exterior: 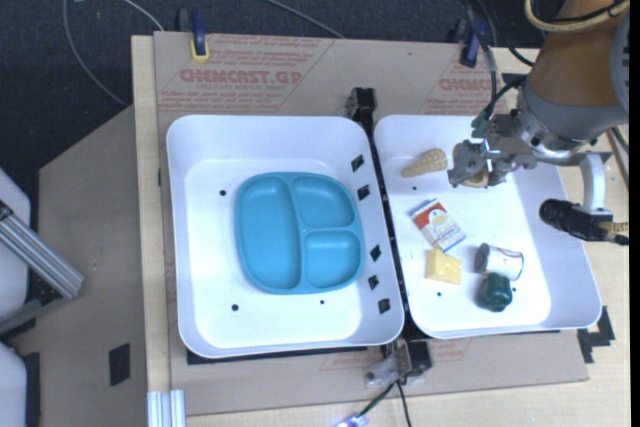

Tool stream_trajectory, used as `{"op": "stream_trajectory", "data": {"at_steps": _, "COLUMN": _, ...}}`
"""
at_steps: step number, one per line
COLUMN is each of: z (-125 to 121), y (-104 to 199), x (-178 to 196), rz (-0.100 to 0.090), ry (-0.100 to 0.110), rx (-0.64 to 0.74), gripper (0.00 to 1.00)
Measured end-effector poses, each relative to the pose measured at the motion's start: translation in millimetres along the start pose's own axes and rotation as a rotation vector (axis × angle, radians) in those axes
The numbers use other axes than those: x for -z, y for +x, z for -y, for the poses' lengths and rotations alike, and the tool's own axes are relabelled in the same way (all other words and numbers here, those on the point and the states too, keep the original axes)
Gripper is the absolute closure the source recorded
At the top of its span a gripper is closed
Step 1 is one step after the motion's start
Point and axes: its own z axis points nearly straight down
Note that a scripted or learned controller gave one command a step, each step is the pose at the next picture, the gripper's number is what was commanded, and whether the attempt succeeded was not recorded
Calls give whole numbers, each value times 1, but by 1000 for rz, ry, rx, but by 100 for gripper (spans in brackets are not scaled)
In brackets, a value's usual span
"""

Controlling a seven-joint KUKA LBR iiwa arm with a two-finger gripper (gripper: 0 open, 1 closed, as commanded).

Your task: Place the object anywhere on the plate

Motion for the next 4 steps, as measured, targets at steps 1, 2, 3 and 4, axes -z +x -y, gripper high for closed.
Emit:
{"op": "stream_trajectory", "data": {"at_steps": 1, "z": 12, "y": 58, "x": 9, "rz": -1, "ry": -1, "rx": 1, "gripper": 100}}
{"op": "stream_trajectory", "data": {"at_steps": 2, "z": 19, "y": 102, "x": 12, "rz": 0, "ry": 0, "rx": -1, "gripper": 100}}
{"op": "stream_trajectory", "data": {"at_steps": 3, "z": 24, "y": 154, "x": -2, "rz": 2, "ry": 1, "rx": -3, "gripper": 100}}
{"op": "stream_trajectory", "data": {"at_steps": 4, "z": 41, "y": 207, "x": 9, "rz": 0, "ry": -2, "rx": 0, "gripper": 100}}
